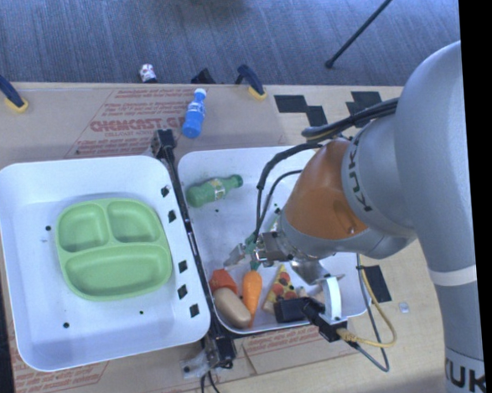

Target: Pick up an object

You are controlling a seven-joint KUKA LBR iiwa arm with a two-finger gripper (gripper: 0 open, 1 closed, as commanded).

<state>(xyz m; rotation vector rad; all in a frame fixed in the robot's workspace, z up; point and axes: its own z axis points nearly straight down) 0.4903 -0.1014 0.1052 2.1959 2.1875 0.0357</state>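
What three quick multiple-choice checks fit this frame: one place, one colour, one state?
1. Where does the green bottle lie?
A. in the right bin, near its far wall
B. on the divided plate
C. on the carpet

2. What colour is the divided plate in the left bin?
A. blue
B. green
C. orange

3. How does the blue bottle stand?
A. upright inside a bin
B. on its side on the bench board, outside both bins
C. between the gripper's fingers

Key: 1 A, it lies in the right bin's upper part. 2 B, the plate is light green. 3 B, it lies flat beyond the bins.
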